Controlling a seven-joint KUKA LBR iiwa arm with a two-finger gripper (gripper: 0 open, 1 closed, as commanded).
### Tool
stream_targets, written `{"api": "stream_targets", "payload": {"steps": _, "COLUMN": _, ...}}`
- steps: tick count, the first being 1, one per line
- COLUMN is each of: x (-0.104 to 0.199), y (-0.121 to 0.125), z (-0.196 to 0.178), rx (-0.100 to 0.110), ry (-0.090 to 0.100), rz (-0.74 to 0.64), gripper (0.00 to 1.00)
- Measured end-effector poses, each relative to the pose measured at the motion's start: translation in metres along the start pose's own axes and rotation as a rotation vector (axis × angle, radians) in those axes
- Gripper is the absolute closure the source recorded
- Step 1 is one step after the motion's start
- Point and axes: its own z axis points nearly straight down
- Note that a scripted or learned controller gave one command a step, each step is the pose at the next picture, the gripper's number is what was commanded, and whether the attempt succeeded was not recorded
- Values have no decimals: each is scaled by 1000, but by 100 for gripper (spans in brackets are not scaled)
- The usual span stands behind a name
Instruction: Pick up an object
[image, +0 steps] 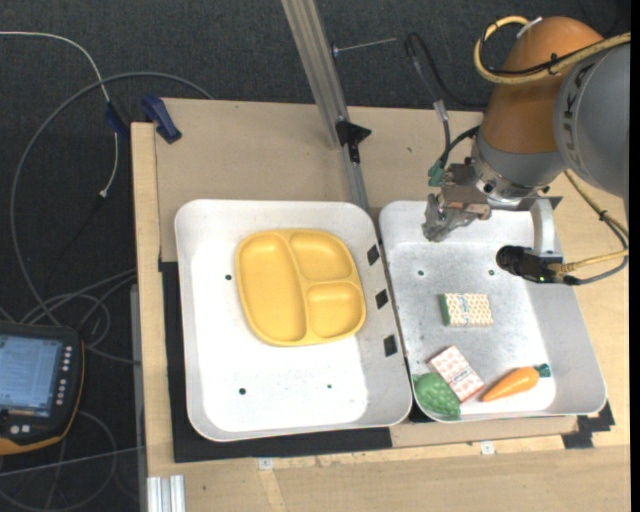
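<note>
Robot jaws (443, 226) hang over the right bin's (570, 340) far corner; their opening can't be told. A carrot (512, 383) lies well below them, near the front rim.

open bin floor (440, 275) above the cracker packet (467, 309)

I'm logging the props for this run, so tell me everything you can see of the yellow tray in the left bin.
The yellow tray is a smooth, matte, plastic-looking dish with rounded corners and three compartments: one long one on its left, two smaller ones on its right. All three look empty. It lies flat and right side up, turned slightly askew, in the upper middle of the left bin, resting on the bin's white floor. Nothing else touches it; the gripper is over the right bin.
</note>
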Motion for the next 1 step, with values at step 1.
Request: {"api": "stream_targets", "payload": {"steps": 1, "x": 40, "y": -40, "z": -3, "rx": 2, "ry": 0, "rz": 0, "gripper": 100}}
